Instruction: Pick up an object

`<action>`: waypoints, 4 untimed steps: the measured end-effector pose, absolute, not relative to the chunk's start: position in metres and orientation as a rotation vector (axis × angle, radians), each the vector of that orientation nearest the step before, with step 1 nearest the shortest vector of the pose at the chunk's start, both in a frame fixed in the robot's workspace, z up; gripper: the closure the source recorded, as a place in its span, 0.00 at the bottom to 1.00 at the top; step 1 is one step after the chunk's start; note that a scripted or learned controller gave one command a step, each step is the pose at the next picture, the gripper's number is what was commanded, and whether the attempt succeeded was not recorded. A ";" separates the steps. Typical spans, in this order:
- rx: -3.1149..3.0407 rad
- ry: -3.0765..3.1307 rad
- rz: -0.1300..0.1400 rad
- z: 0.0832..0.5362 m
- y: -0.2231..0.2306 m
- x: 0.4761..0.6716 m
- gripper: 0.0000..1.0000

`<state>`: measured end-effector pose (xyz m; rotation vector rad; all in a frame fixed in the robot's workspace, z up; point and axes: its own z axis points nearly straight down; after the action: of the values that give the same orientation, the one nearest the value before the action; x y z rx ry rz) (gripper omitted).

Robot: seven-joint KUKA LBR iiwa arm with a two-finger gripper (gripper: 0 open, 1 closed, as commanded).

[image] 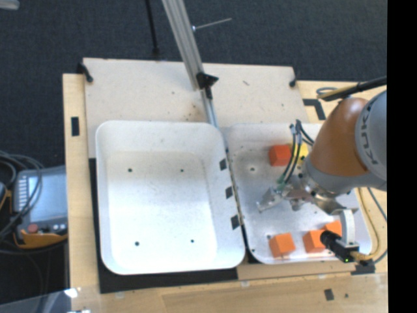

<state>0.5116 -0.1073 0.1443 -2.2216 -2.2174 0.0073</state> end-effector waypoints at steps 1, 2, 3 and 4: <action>-2.227 -2.221 0.000 0.097 -0.110 0.513 0.00; -2.235 -2.214 -0.008 0.109 -0.109 0.514 1.00; -2.221 -2.230 -0.008 0.173 -0.108 0.519 1.00; -2.221 -2.232 -0.008 0.234 -0.102 0.524 1.00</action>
<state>0.5244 -0.1023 0.2342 -2.2208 -2.2320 -0.0082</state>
